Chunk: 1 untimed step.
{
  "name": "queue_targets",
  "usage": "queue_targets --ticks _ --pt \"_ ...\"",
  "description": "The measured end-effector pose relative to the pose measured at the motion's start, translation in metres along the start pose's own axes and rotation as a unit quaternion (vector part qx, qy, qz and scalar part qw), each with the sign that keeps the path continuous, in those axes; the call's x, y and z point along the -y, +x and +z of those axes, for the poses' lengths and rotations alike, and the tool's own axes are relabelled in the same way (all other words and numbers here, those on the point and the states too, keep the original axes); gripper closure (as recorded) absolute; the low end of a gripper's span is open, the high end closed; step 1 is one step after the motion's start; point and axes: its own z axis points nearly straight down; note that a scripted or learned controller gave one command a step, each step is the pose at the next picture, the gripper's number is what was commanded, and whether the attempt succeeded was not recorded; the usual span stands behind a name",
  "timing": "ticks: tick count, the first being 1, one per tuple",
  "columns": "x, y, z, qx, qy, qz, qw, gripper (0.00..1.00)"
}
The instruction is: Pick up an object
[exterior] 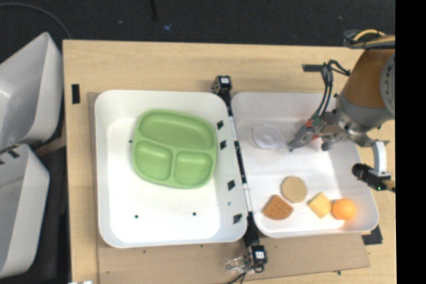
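Note:
My gripper (310, 142) hangs over the upper middle of the right bin (359, 226), its fingers spread open with nothing between them. Just to its left lies a clear round lid-like piece (267, 136) on the bin floor. Along the bin's front sit a round tan biscuit (293, 189), a brown waffle-like piece (277, 208), a yellow block (319, 205) and an orange ball (343, 209). All of these lie well below the gripper in the view, apart from it.
A green divided plate (176, 148) rests in the left bin (106, 209). The arm's orange band (367, 80) and grey wrist cover the right bin's far right corner. Cables (325, 86) loop above the gripper. A ridge with black clips (234, 156) separates the bins.

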Motion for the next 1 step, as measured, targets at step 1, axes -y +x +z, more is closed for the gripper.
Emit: queue_targets --ticks 1 --pt "-0.0024 -0.0015 -0.0158 0.001 -0.005 0.0 1.0 1.0"
